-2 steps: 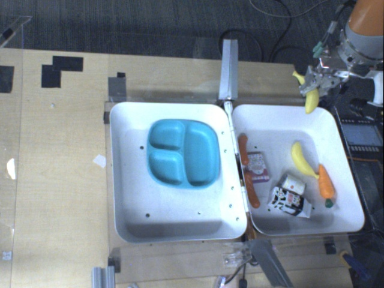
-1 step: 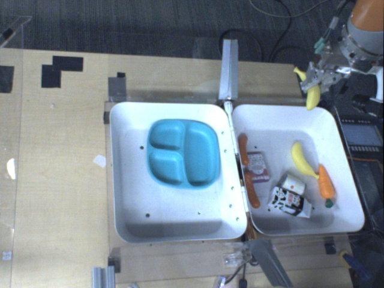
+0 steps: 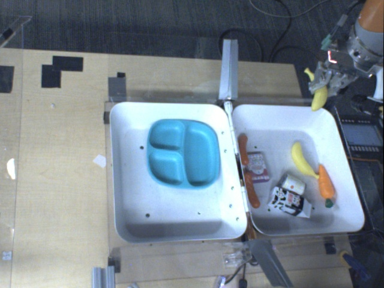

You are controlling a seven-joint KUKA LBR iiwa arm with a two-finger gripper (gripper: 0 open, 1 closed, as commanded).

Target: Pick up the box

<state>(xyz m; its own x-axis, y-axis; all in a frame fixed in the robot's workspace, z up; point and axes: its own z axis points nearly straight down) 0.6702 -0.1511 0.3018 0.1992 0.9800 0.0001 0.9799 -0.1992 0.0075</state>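
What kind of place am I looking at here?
Probably a robotics lab test bench: two white bins side by side, toy food such as a banana and carrot, and loose cables on the floor.

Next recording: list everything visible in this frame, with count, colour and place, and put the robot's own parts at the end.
Bins: 2, white, side by side on the bench.
Divided plate: 1, blue, in the left bin.
Box: 1, white with black and red print, lower middle of the right bin.
Banana: 1, yellow, right bin, above the box.
Carrot: 1, orange, right bin, right of the box.
Sausages: 2, reddish brown, along the right bin's left wall.
Packet: 1, pale with red print, beside the sausages.
Second banana: 1, yellow, at the gripper, above the right bin's far rim.
Gripper: 1, grey, upper right.
Arm: 1, grey with an orange band.
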